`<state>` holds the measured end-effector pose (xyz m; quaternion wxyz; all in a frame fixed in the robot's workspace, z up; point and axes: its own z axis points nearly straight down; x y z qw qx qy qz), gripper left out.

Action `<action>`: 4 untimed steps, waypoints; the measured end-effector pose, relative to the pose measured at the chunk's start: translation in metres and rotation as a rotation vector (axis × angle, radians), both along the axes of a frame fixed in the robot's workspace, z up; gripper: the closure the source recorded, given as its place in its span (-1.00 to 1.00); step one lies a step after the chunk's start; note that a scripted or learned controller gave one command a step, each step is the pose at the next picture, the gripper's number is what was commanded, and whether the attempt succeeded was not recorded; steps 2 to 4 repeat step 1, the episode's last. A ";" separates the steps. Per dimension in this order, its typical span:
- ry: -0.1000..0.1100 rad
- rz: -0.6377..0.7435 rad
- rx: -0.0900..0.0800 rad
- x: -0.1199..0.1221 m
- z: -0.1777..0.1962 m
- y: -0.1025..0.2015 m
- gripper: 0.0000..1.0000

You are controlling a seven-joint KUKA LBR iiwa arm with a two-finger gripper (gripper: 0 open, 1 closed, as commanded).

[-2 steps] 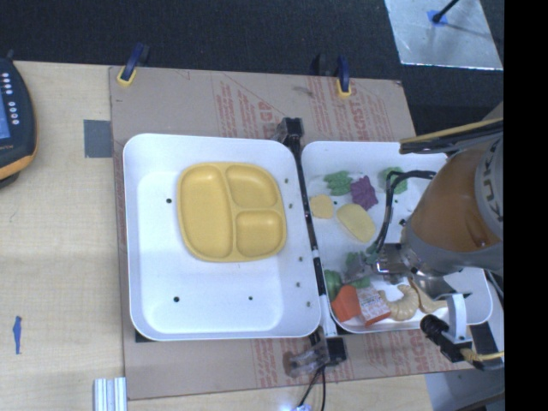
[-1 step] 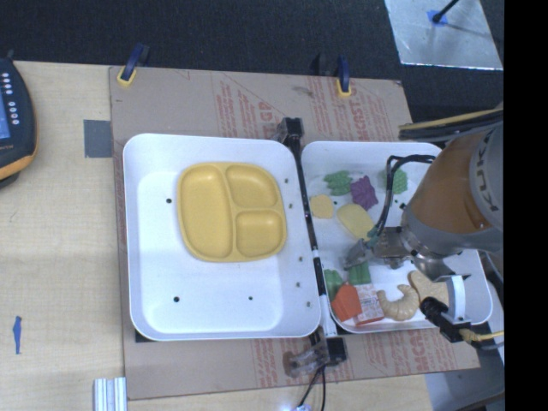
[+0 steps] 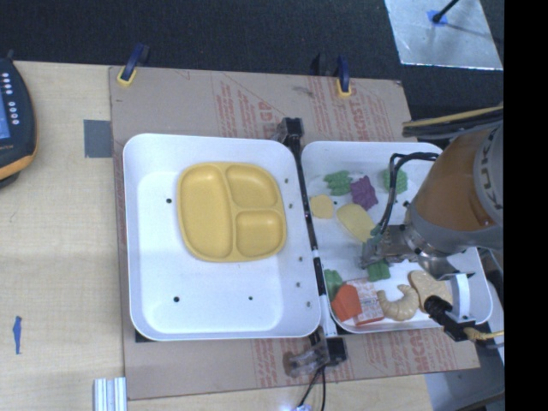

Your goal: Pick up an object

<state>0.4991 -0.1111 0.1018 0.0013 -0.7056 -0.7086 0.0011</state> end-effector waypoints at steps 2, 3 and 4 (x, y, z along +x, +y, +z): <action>-0.015 0.009 0.001 0.083 0.096 0.068 1.00; -0.015 0.009 0.001 0.083 0.096 0.068 1.00; -0.015 0.009 0.001 0.083 0.096 0.068 1.00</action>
